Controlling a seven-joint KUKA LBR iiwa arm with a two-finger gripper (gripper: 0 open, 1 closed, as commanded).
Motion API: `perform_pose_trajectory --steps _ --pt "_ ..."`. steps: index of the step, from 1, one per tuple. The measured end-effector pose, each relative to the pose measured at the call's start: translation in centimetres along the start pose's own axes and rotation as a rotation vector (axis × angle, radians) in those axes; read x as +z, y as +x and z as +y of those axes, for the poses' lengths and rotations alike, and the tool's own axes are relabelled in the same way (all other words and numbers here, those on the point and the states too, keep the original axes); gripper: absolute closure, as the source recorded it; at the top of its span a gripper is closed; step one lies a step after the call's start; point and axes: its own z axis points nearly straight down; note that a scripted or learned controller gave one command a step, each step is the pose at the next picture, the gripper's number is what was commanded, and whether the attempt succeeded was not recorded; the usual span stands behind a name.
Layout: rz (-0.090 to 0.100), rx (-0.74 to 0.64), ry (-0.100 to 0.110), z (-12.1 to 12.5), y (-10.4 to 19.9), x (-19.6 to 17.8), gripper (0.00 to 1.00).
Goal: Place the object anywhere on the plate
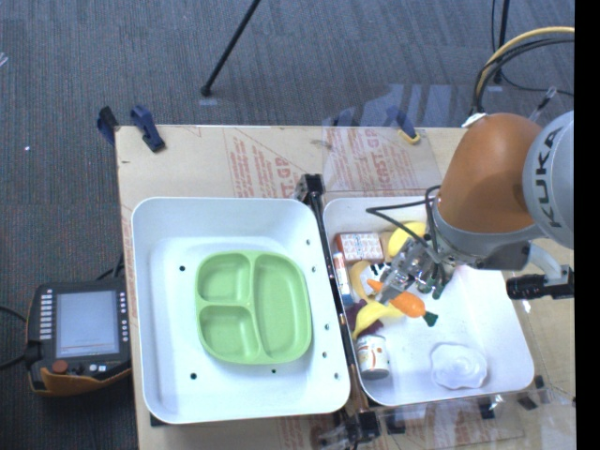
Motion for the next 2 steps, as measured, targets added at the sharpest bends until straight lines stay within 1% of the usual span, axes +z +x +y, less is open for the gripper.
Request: perform_pose_trajectory --steps 1,2 --pt "-0.001 0.058 -0.004 6.88 2.46 -1.91 1.00" --pt "-0.001 0.063 -0.001 6.56 2.31 -1.84 0.00"
